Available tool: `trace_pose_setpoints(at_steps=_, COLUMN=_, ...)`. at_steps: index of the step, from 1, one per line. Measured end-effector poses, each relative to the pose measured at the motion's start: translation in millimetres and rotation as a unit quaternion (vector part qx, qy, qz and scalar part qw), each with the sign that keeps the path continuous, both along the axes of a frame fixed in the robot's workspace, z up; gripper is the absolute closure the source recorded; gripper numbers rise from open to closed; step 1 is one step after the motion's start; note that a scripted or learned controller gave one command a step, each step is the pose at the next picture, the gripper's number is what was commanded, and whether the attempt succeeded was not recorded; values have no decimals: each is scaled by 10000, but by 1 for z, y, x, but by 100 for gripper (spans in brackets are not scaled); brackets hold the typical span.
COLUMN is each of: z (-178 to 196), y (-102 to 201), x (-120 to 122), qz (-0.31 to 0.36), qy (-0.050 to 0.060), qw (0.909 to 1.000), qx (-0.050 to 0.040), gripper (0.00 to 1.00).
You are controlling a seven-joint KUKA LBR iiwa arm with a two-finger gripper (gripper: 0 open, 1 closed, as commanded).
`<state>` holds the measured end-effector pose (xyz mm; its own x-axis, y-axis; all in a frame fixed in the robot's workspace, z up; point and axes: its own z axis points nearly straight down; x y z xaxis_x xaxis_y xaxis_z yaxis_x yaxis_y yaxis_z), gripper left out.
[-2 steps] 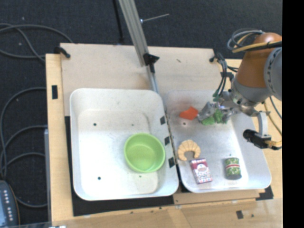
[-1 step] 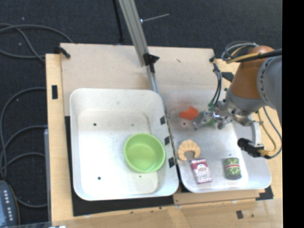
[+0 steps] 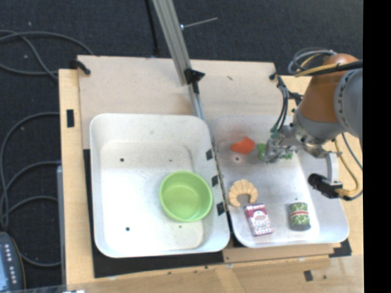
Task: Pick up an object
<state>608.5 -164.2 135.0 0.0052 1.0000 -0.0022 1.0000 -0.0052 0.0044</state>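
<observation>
Gripper, low in the right bin at frame right, sits over a small green object, its grasp impossible to judge; that object, beside 1 orange toy, looks light and rigid, best pinched across its middle.

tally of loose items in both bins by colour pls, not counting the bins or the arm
Green: 2, the bowl in the left bin and the can in the right bin.
Orange-red: 1, the small orange object.
Tan: 1, the croissant.
Red and white: 1, the carton.
Total: 5. Anything green at the gripper is too unclear to count.
</observation>
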Motion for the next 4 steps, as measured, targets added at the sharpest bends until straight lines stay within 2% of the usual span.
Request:
trace_pose_setpoints(at_steps=2, z=119, y=-17, x=-4, qz=1, qy=12, qw=10000, qx=0, gripper=100)
trace_pose_setpoints(at_steps=3, z=131, y=-17, x=-3, qz=18, qy=7, qw=10000, qx=8, gripper=100)
trace_pose_setpoints(at_steps=4, z=122, y=34, x=1, qz=57, qy=18, qw=10000, qx=13, gripper=100)
